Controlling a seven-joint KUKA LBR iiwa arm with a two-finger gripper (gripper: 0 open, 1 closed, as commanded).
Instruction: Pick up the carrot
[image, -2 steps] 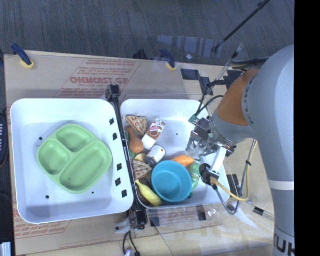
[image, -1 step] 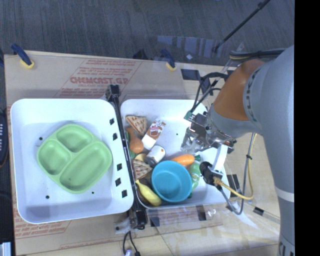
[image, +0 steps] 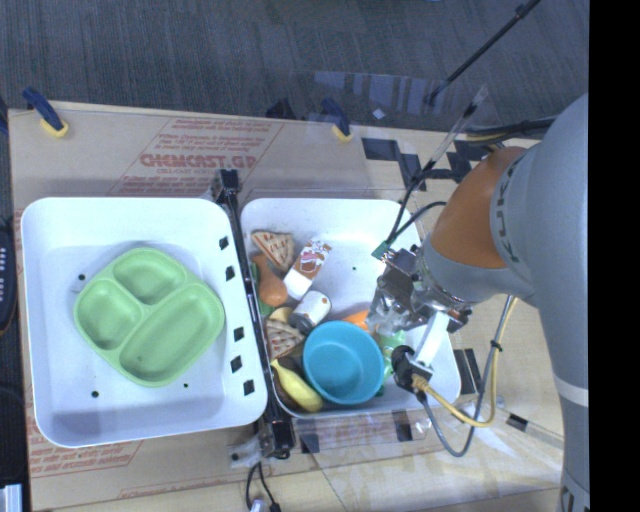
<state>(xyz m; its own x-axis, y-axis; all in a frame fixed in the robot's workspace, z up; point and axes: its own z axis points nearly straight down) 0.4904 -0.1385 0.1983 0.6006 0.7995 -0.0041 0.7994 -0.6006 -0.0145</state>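
**Carrot tucked by the bowl, right at the jaws**

Gripper low inside the right bin, with wrist hardware and cables crowded over it. Cannot tell whether the jaws stand apart or together. Nothing seen clamped between them.

Just beside the jaws, toward the bowl: a small orange sliver, probably the carrot, though mostly hidden behind the bowl's rim. Likely a toy: light, stiff, smooth and tapered, so apt to slip or roll out of a squeeze. Best taken across the thicker part, jaws square to its length, never at the narrow tip. Little room for that with the rim touching it or nearly so.

A little farther from the jaws: blue bowl, round, deep, glossy. Beyond the bowl: yellow banana, curved, lying against the bowl's side.

Farther again, past the carrot: white cup tipped on its side; a rounder orange piece; a brown wedge of toast, flat and ridged.

Farthest from the jaws: green plate in the left bin, matte, rounded, split into three compartments, well apart from everything else.
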